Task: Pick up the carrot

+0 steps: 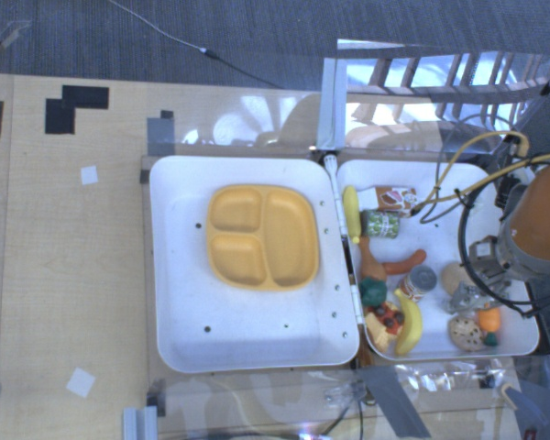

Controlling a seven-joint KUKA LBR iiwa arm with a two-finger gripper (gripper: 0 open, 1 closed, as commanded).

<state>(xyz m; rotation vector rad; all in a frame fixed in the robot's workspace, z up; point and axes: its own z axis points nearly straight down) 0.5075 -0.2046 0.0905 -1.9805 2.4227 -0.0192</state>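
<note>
carrot [374,266] in right bin [522,342], left side, just beside green can [381,224]; long axis runs far-near, slightly tilted, green leafy end nearest camera, smooth tapered plastic look. yellow sectioned tray [261,236] in left bin [183,337]. gripper [481,287] over right side, claw state: can't tell tbh

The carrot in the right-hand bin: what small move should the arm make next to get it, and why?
Probably a short move toward the bins' divider. The carrot lies against the right bin's left wall, green top beside the banana, while the arm's wrist hangs over that bin's right edge. It likely has to be above the carrot before lowering.
</note>
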